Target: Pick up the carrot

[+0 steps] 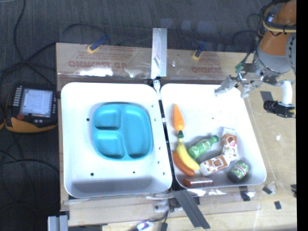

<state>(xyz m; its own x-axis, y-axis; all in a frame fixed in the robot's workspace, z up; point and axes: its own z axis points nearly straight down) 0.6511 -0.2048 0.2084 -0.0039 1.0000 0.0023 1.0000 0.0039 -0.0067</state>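
Observation:
The carrot (178, 117) is orange with a green stub at its near end. It lies lengthwise along the left wall of the right bin (207, 97), just above the banana (186, 158). My gripper (235, 89) hangs over the bin's far right corner, well to the right of the carrot and apart from it. Its fingers (224, 87) are spread open with nothing between them.
Near the carrot, at the front of the right bin, lie a green bottle (203, 146), two brown-and-white cartons (230, 146), a red sausage (197, 182) and a dark green round item (239, 171). The left bin (72, 177) holds a blue divided tray (120, 130).

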